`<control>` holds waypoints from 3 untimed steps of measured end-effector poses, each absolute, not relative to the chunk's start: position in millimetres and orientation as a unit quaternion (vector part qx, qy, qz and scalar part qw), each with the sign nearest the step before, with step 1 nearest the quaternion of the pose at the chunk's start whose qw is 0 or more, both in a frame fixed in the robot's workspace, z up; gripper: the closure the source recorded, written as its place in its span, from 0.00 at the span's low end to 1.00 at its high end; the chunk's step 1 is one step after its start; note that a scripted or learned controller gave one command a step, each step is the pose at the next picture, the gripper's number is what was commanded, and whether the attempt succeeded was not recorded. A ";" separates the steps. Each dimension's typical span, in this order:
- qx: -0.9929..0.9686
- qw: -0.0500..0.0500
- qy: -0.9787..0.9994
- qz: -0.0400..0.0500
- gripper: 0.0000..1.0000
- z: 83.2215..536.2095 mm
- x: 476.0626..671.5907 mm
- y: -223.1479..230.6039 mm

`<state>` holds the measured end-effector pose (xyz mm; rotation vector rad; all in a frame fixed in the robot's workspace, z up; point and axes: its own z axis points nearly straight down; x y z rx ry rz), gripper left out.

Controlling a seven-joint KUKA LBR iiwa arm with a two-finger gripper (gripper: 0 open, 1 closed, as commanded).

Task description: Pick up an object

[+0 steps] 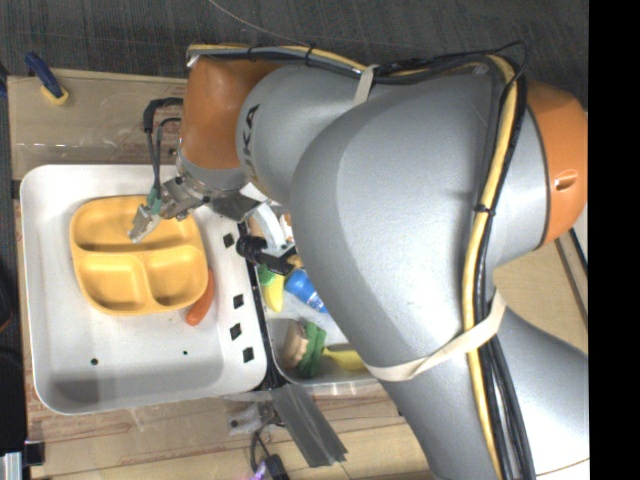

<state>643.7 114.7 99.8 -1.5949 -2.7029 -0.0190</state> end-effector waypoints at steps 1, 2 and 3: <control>-0.542 0.005 -0.840 -0.004 0.00 98.2 652.3 115.2; -0.540 -0.001 -0.842 -0.004 1.00 109.8 654.9 113.0; -0.528 -0.007 -0.849 -0.005 1.00 96.9 605.8 132.1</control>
